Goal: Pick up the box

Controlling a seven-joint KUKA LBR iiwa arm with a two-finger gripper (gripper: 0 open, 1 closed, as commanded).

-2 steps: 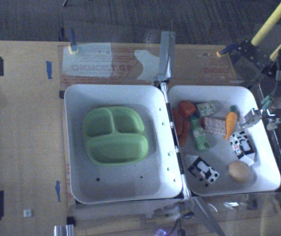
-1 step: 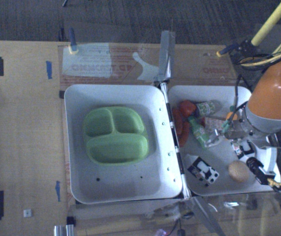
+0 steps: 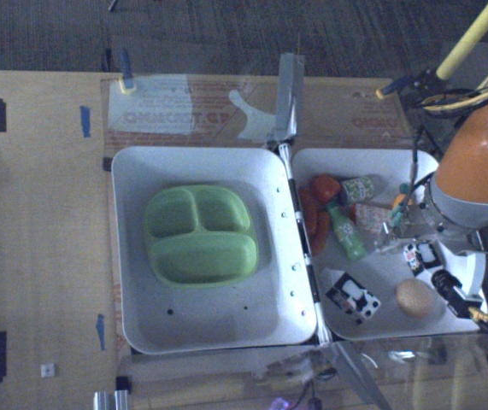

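Box (image 3: 352,298), black-and-white, lies flat at the right bin's (image 3: 380,330) front, apart from the egg (image 3: 414,298). Pincer (image 3: 406,229) is seen over the clutter behind; its opening cannot be told. A descent squarely over the box, clear of the egg, is advised.

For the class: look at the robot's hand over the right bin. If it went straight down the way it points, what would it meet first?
Probably the bare floor of the right bin, just beside the green bottle. The hand hangs among cluttered items, and depth is unclear from this slanted view, so the small packet could be touched first.
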